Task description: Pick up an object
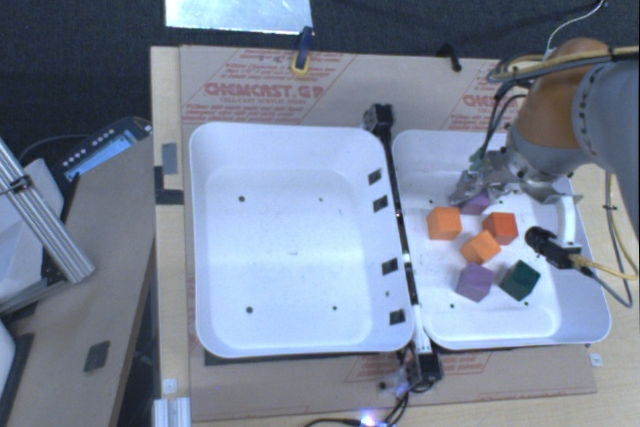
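The gripper [478, 187] hangs low in the right bin [440, 330], just above a purple cube [474, 205]; I cannot tell how its jaws stand. Orange cubes [445, 222] lie just beside it.

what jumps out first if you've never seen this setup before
The cluster of coloured blocks in the right bin: three orange blocks, two purple ones and a dark green block. Next, the grey arm with its orange band reaching in from the right, its tool low over the far end of that cluster.
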